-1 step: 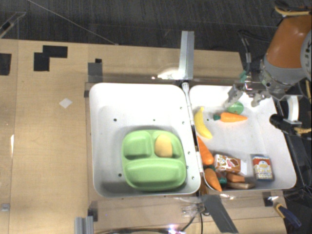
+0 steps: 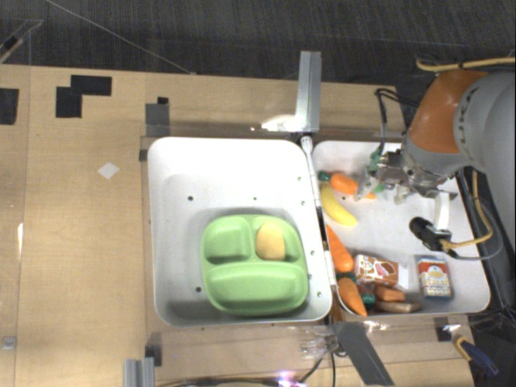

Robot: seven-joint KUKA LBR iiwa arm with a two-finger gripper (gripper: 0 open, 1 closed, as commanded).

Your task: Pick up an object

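The arm's wrist is seen low over the far part of the right bin (image 2: 476, 297), and the gripper (image 2: 385, 180) is placed just beside a small orange toy (image 2: 344, 184) that lies near the bin's far-left corner. How wide the tool stands cannot be told, since its tip is blurred and partly masked by the wrist, and nothing is seen to be held by it. No object is shown lifted off the bin floor, so the pick is judged not yet made; at most the approach is done, and the closing and lifting are left.

The likeliest target is taken to be the small orange toy, with a yellow banana (image 2: 339, 208) lying just near of it along the left wall. Further toward the near side, two carrots (image 2: 345, 276) are lined up by the same wall, next to a small printed box (image 2: 376, 269), a red can (image 2: 433, 277) and a sausage-like piece (image 2: 391, 295).

In the left bin (image 2: 173, 216), a green divided tray (image 2: 242, 285) is set, and a yellow fruit (image 2: 271, 240) rests in its far-right compartment, well apart from the tool.
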